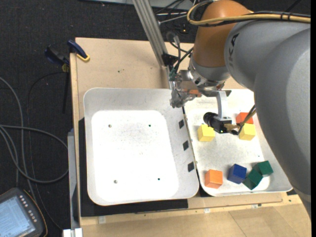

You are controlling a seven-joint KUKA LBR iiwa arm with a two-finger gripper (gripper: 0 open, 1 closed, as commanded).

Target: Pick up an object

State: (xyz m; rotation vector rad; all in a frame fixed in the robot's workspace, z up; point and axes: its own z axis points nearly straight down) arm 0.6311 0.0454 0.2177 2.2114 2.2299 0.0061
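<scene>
The two-finger gripper (177, 98) hangs over the far end of the rim where the two bins meet. It is too small and dark to tell whether it is open or closed, and nothing shows in its hold. Nearest it, in the shallow white right bin (223, 154), lies a yellow cube (206, 133). Further off are a second yellow cube (247, 131), an orange cube (214, 178), a blue cube (237, 173) and two green blocks (253, 179). These loose, separated pieces look easy to pick. The shallow white left bin (89, 132) probably serves as the drop side.
</scene>
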